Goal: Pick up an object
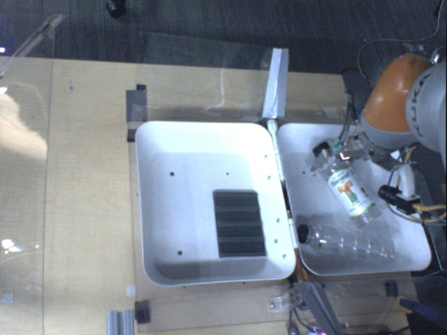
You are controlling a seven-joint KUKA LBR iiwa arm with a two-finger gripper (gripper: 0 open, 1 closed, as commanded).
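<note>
Right bin (307,187) | bottle (347,190) diagonal, cap toward upper-left | gripper (334,151) state unclear

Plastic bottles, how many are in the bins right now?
2, both in the right bin. A labelled bottle lies slanted near the middle, under the arm. A clear bottle with a dark cap lies along the near wall. The arm could hide more.

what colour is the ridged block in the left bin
Black, with ridges across it: the ridged block in the camera view.

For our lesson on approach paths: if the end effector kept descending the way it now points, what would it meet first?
Probably the small clear bottle with the green-and-orange label, lying in the right bin; the end effector hangs at its capped end, though depth is unclear.
</note>
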